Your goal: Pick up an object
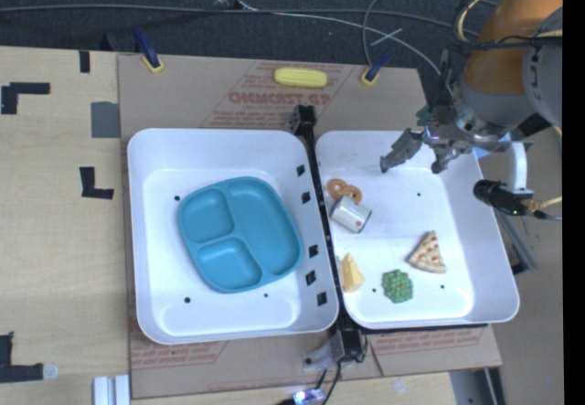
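Note:
My gripper (pixel 419 159) hangs over the back part of the right bin (pixel 475 211), its two dark fingers spread open with nothing between them. Below and to its left lie a small pretzel (pixel 342 189) and a silver can (pixel 350 214) on its side, touching each other. Nearer the front sit a pizza slice (pixel 427 253), a green broccoli floret (pixel 397 285) and a yellow cheese wedge (pixel 350 272). The gripper is above and apart from all of them.
The left bin (pixel 151 211) holds a blue divided plate (pixel 239 233). A yellow banana-like item (pixel 300 77) lies on the cardboard behind the bins. Black clips (pixel 303 118) join the bins along the centre wall. Cables run over the back.

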`<control>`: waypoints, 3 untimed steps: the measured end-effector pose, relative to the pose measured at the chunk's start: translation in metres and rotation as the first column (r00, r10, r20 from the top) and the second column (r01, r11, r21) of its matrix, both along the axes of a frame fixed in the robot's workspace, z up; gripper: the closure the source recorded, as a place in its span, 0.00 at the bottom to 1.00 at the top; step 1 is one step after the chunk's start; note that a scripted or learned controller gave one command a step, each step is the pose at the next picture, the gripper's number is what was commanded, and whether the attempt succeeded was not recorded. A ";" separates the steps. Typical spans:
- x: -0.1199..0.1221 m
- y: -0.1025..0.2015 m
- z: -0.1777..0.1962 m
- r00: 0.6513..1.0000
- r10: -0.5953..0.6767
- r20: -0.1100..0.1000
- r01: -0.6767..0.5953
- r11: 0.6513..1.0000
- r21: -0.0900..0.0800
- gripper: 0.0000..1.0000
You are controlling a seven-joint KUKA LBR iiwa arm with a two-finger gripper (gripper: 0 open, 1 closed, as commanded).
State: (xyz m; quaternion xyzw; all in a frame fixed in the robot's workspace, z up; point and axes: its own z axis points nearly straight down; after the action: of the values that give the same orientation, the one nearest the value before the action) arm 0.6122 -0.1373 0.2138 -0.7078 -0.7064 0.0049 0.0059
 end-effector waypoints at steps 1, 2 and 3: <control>0.003 0.000 0.008 1.000 0.003 0.014 -0.003 1.000 -0.002 0.00; 0.009 -0.006 -0.042 1.000 0.003 0.010 -0.003 1.000 -0.003 0.00; 0.008 -0.008 -0.087 1.000 0.003 0.010 -0.003 1.000 -0.002 0.00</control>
State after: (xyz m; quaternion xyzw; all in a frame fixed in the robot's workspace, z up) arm 0.6202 -0.1456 0.1272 -0.7068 -0.7074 0.0024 0.0017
